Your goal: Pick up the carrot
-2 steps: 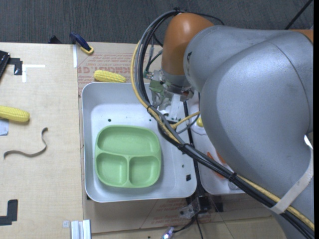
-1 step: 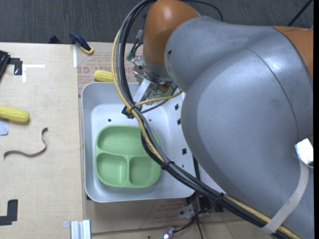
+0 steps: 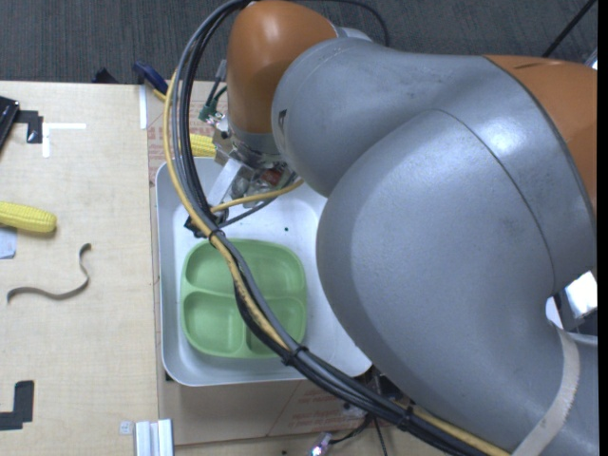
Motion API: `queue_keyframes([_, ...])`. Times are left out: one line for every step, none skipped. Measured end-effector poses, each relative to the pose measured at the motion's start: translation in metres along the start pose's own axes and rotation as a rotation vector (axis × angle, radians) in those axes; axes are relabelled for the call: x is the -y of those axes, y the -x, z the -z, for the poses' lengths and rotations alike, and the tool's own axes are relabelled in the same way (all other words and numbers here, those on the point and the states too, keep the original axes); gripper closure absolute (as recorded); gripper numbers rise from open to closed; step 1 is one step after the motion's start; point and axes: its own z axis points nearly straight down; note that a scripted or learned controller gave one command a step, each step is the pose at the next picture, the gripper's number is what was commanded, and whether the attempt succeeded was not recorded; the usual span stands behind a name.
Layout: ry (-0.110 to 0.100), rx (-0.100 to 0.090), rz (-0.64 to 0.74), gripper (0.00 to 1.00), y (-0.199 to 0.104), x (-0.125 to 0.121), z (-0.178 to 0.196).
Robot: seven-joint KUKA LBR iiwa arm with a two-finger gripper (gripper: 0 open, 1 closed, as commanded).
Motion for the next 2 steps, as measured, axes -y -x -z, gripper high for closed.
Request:
queue_keyframes([0.009, -0.012, 0.223, 1.0, 0.032, 0.023, -0.049])
queue_keyframes([-0.003, 0.001, -0.11, 1.0, 0.059, 0.079, -0.075])
